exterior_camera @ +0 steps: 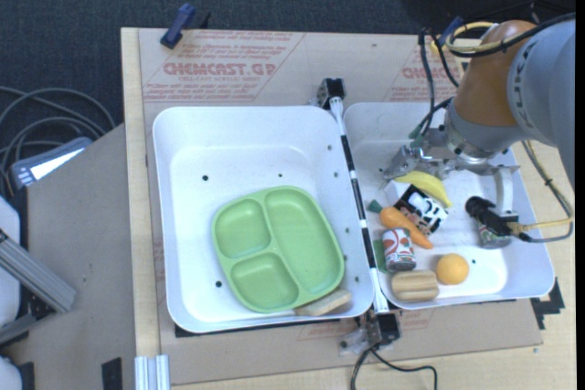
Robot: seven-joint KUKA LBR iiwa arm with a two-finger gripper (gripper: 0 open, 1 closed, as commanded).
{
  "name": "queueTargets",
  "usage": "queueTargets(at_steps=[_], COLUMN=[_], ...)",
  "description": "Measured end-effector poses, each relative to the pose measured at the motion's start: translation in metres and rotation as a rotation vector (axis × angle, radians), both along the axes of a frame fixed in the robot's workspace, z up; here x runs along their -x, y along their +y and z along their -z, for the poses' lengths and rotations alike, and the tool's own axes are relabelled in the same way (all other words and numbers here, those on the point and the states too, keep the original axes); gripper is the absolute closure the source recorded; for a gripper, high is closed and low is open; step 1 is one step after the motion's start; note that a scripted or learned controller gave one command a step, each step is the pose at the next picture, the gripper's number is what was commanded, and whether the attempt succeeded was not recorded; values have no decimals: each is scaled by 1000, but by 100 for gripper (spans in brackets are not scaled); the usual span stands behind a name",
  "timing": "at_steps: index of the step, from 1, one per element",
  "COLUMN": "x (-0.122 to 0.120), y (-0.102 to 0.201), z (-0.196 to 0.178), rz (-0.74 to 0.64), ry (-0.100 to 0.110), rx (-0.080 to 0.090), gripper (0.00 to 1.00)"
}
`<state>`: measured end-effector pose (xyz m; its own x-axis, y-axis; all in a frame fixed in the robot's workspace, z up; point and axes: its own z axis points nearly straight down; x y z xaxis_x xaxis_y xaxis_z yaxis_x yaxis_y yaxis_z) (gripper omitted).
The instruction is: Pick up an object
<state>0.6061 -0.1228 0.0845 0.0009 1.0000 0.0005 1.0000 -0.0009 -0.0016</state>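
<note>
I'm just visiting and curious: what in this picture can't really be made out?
- The pincer's tips: hidden under the grey arm's wrist, camera view.
- Small black-and-white toy: too small to identify.
- Red-and-white can: label too small to read.
- Tan wooden block: partly hidden by the green divided plastic plate.

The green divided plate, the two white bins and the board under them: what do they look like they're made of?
The green divided plate looks like moulded plastic: even colour, soft sheen, rounded compartment ridges. The white bins also look plastic, smooth and slightly glossy with rounded rims, though thin painted metal cannot be ruled out. The board looks paper-faced, matte tan with red printed lettering; what lies under the facing cannot be told.
</note>
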Motion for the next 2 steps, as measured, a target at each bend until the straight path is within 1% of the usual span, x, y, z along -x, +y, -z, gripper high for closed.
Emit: queueTargets(at_steps=[1,2], x=[-26,21], y=[-31,-8], z=[-49,1], rz=[0,0], ry=[-4,1], rx=[2,0], gripper=[0,0])
